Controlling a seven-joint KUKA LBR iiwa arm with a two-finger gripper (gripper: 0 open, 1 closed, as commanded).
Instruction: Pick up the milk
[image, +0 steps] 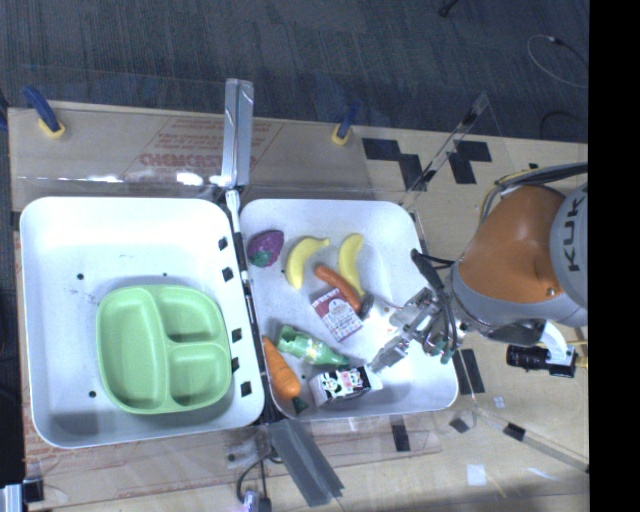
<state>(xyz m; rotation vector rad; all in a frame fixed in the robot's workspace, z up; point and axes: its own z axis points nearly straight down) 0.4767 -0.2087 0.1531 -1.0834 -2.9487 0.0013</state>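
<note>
The milk is a small black-and-white carton with a cow print. It lies on its side near the front edge of the right bin. My gripper hangs over the right part of that bin, up and to the right of the milk and apart from it. Its fingers stand open with nothing between them. The grey arm with its orange band reaches in from the right.
The right bin also holds a purple fruit, two bananas, an orange sausage, a red-and-white carton, a green bottle and a carrot beside the milk. A green divided tray lies in the left bin.
</note>
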